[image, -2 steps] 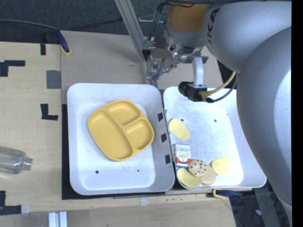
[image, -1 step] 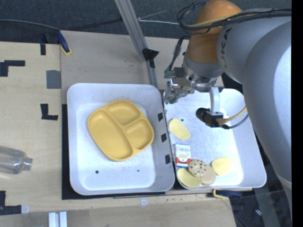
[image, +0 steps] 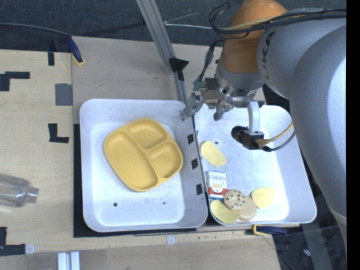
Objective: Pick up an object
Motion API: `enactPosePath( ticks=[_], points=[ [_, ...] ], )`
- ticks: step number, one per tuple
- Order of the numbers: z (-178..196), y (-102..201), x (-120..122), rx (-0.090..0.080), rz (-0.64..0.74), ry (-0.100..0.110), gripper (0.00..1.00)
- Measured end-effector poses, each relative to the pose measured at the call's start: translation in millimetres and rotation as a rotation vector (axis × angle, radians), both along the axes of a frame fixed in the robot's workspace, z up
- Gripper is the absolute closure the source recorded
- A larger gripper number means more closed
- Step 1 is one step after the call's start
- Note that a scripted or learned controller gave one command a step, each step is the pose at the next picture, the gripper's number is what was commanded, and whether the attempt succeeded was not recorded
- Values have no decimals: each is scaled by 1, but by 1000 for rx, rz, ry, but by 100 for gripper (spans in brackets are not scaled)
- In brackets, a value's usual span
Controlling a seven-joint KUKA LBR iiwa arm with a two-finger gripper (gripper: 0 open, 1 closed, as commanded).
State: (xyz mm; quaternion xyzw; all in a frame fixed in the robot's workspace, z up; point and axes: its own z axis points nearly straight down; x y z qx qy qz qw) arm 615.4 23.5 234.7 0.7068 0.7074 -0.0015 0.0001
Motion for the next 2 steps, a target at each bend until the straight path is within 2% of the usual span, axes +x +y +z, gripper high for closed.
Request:
enactPosePath(
  ticks=[1, 2],
  points=[
    [10, 1, 0, 0, 2, 1, 100],
    [-50, -47, -60, 0, -7, 10, 100]
  ],
)
